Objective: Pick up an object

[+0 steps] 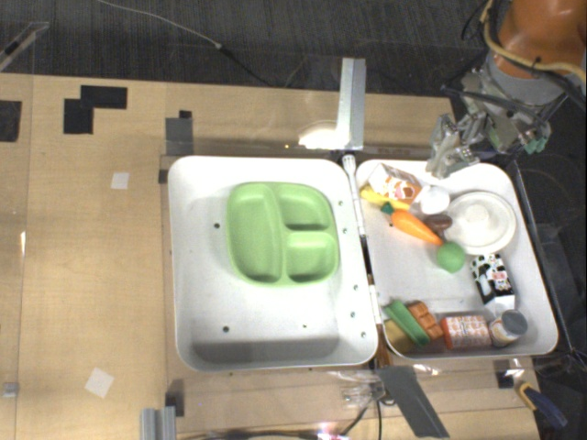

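You had a big wooden bench [83, 273] with two white bins on it, side by side. The left bin [197, 328] was the biggest thing on it. A green plate [280, 232] with three parts sat in its middle, flat on the floor of the bin.

The right bin [404, 273] held all the small things. The grey arm [527, 26] with its orange band came in at the far right corner. Your gripper [456, 149] hung over the far edge of the right bin, just beside the white bowl. Its fingers [442, 154] looked a little spread, and nothing was between them.

The white bowl [481, 218] sat at the far right of that bin. An orange carrot [417, 227] lay to its left, with a small white packet [396, 189] and a yellow thing [372, 193] further back. A green ball [450, 258] lay near the carrot's right end. A black and white box [493, 278] stood by the right wall.

Along the near wall you had a green stick [404, 324], a brown block [424, 317], a red can [465, 331] on its side, and a small grey cap [512, 322].
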